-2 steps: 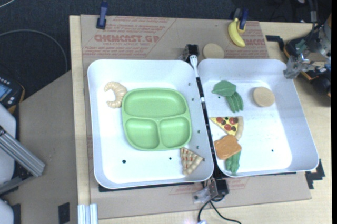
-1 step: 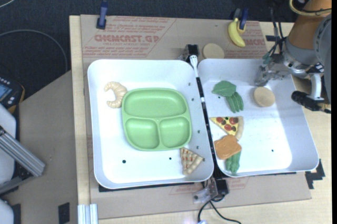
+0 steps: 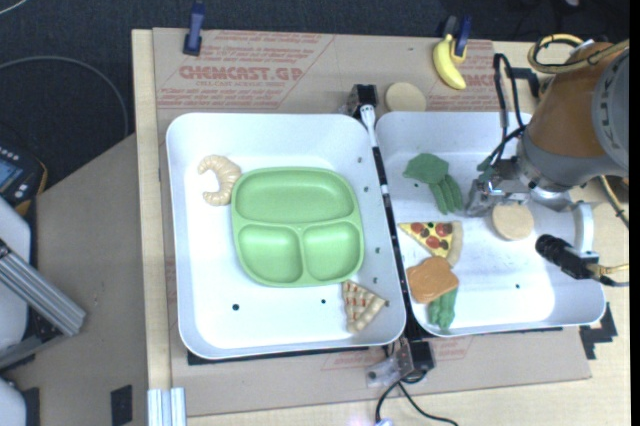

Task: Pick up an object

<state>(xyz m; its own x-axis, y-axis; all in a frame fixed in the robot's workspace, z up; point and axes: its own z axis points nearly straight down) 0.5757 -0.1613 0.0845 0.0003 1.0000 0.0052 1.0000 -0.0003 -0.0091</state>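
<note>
The right bin holds a green leafy piece, a pizza slice, an orange-brown bread slice lying over a small green item, and a round beige cookie. My gripper hangs low over this bin's middle, just right of the leafy piece and up-left of the cookie. Nothing is visibly held in it. The grey arm with its orange band covers the bin's far right part.
The left bin carries a green divided plate, a pale croissant and a waffle-textured wedge. A toy banana and a beige disc lie on the bench behind the bins. Black cables run at the right.
</note>
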